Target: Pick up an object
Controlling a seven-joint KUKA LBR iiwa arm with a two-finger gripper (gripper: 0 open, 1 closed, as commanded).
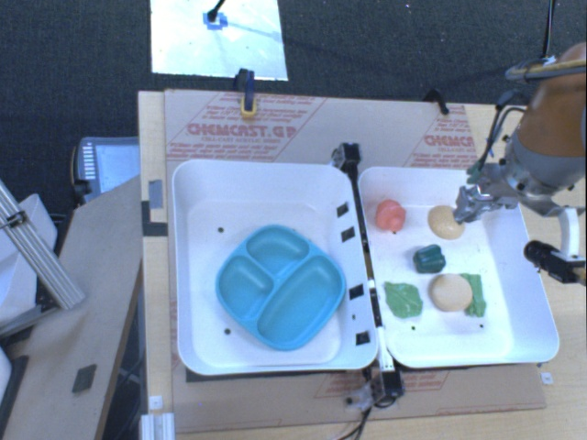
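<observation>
- the hand [470,202] hangs low over the far part of the right bin [532,337], at the end of the grey arm with its orange band [555,117].
- just beside the hand, touching or almost touching its tip, sits a pale beige ball [446,222], and that looks like the object in play for this pick.
- how wide the hand stands, i cannot tell; the tip is a small blur from up here, and nothing is visibly gripped in it.
- handling call on that beige ball: it looks like a light toy food piece, round and smooth, so it may roll or squirt out; a squeeze across its widest middle seems the safest hold.
- further out from the hand, on the far side of the ball, lies a red-orange piece [391,214], also rounded.
- nearer the camera than the hand: a dark green block [428,259], then a second pale round piece [450,292] lying against a green leafy scrap [474,293], with another flat green leaf [402,299] beside them.
- those flat leaves look soft and thin, hard to pinch off the floor.
- well apart from the hand, the left bin [197,246] holds a blue divided plate [280,286].
- writing: the board [293,122] on the worktop under the bins reads "chemcast gp" in red print, and the same print shows partly behind the right bin.
</observation>
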